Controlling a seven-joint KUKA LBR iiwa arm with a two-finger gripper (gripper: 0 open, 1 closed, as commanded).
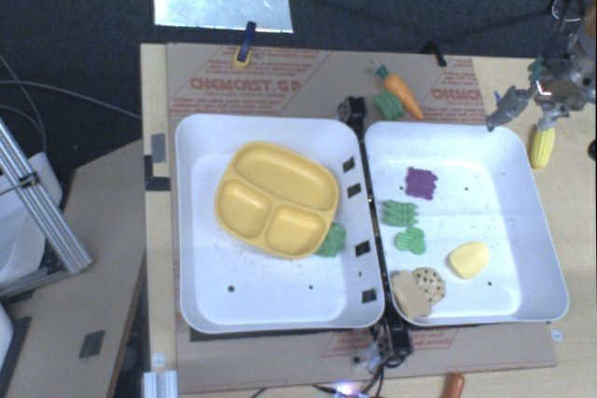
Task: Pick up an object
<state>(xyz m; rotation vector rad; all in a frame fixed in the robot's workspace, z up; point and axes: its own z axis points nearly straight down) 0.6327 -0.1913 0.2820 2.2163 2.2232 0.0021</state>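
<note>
Gripper [524,104] at the top right, just past the far corner of the right bin [536,200], sits well above the items. Its two fingers are spread apart with nothing between them.

Left bin [201,228] holds a yellow tray [276,199] with three compartments, lying at a tilt. It looks like rigid, light plastic, too wide to grip except at the rim. A green toy [330,240] touches its near right corner, partly tucked under.

In the right bin lie five small pieces, each apart from the others except the last pair. A lemon [468,259] sits near the front right; rounded and smooth, it would likely slip unless taken across its narrow middle. A cookie [418,290] lies in the front left corner, flat and low, hard to get fingers under. Purple grapes [421,183] sit near the back, bumpy and probably easy to pinch. Green beans [400,212] and a broccoli [409,241] lie close together by the left wall.

Outside the bins, a carrot [401,92] and a corn cob [541,146] rest on the bench [298,79].

All look like light, stiff toy food.
</note>
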